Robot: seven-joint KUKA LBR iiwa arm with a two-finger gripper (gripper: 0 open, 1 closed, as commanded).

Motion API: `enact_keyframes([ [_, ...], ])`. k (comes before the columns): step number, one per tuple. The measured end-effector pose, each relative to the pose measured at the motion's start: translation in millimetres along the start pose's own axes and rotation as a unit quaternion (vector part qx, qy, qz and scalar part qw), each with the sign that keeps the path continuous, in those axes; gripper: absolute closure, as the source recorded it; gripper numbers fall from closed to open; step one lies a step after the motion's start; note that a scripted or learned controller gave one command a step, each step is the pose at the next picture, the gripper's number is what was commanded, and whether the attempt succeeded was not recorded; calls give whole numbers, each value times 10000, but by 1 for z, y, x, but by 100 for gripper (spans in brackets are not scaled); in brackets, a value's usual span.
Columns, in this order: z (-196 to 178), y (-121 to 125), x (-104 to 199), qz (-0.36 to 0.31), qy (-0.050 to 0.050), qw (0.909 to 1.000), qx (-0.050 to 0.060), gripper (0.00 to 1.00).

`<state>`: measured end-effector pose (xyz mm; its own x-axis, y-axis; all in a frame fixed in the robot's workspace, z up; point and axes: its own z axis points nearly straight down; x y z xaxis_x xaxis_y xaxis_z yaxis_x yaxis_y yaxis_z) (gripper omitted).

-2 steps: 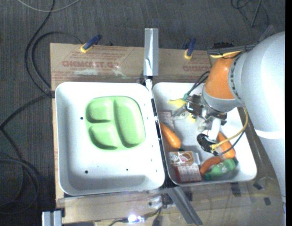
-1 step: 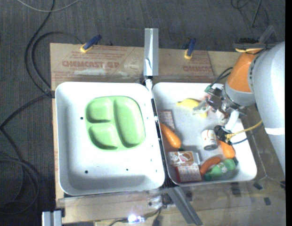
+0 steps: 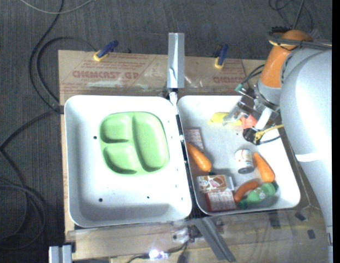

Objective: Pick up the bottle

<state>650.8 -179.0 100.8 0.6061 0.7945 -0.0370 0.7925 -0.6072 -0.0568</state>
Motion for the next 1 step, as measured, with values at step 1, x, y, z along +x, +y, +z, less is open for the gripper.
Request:
enact_keyframes([
  [1, 16, -70, 20, 689, 191, 9970, -299, 0],
])
